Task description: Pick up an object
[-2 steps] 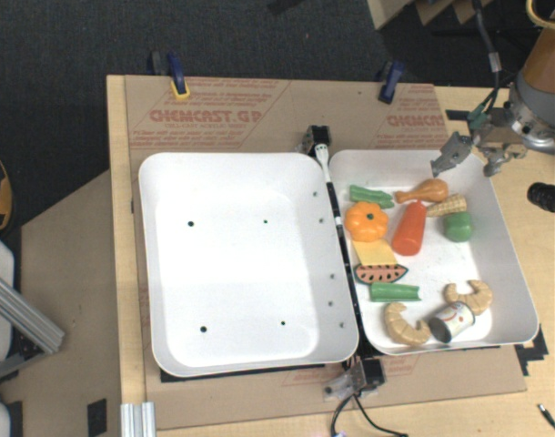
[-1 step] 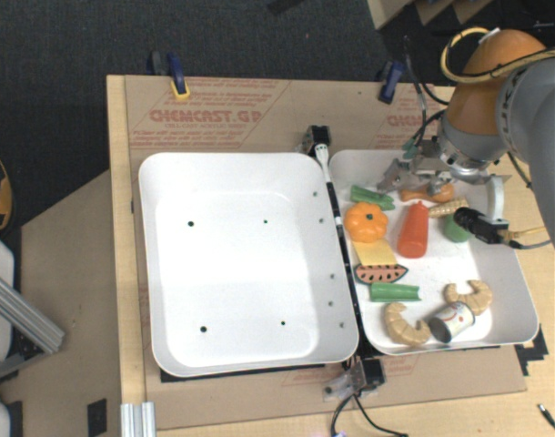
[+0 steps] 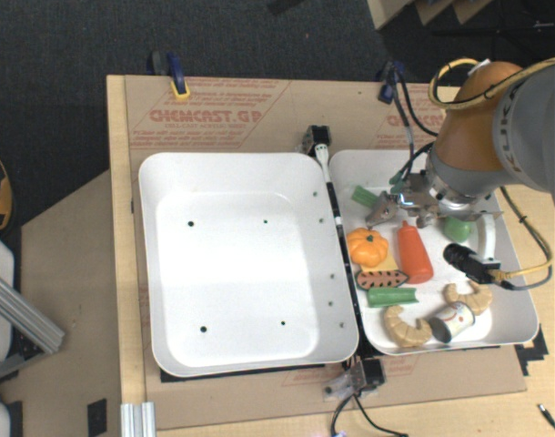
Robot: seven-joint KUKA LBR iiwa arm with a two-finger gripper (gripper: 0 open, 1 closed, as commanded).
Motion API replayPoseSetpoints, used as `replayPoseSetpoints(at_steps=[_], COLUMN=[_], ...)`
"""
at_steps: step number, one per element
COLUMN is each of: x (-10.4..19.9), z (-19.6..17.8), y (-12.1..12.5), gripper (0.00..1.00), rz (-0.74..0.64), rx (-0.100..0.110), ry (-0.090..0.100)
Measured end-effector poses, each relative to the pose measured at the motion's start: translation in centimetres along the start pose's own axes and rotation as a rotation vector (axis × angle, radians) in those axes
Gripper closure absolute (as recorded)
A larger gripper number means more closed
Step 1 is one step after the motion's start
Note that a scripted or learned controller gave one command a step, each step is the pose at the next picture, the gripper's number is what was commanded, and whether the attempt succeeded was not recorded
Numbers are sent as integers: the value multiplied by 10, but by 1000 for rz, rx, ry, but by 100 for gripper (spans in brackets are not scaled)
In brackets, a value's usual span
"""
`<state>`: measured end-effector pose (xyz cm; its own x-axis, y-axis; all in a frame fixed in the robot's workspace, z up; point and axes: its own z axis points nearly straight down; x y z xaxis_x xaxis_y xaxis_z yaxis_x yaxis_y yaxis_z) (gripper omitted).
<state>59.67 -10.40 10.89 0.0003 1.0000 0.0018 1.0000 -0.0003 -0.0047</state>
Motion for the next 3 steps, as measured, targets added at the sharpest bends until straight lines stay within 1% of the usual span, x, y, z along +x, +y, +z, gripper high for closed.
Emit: replayPoseSetpoints(at_steps=[1, 2, 3], x=[-14, -14, -14], z=[25, 13, 14], y=[-2, -1, -2], gripper=[0, 100, 0], rz=[1, 1, 1], rx=[-1, -5, -4], ry=[-1, -2, -1])
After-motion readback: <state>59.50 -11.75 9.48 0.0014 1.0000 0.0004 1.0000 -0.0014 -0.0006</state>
